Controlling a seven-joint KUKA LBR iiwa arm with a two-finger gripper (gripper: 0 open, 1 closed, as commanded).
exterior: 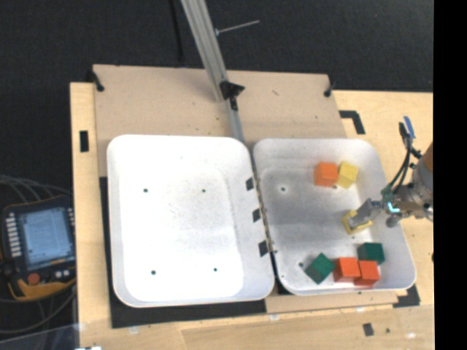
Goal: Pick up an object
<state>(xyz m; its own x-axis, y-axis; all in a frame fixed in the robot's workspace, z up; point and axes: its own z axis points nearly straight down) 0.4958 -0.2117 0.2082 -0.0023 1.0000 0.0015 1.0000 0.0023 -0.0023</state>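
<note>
The right bin [300, 221] holds several small blocks. An orange block [326, 173] and a yellow block [349, 173] sit side by side near its far edge. Along the near edge lie a green block [319, 267], two orange blocks [347, 268] [368, 272] and a dark green block [371, 252]. My gripper [363, 216] reaches in from the right, low over the bin's right half. A small yellow block [357, 224] lies right at its tip, touching or nearly touching it; whether it is gripped is unclear.
The left bin [175, 217] is beside the right one, the two sharing a clipped middle edge. A slanted metal pole [208, 42] rises behind the bins. A handheld control screen [40, 239] rests off the bench at the left.
</note>
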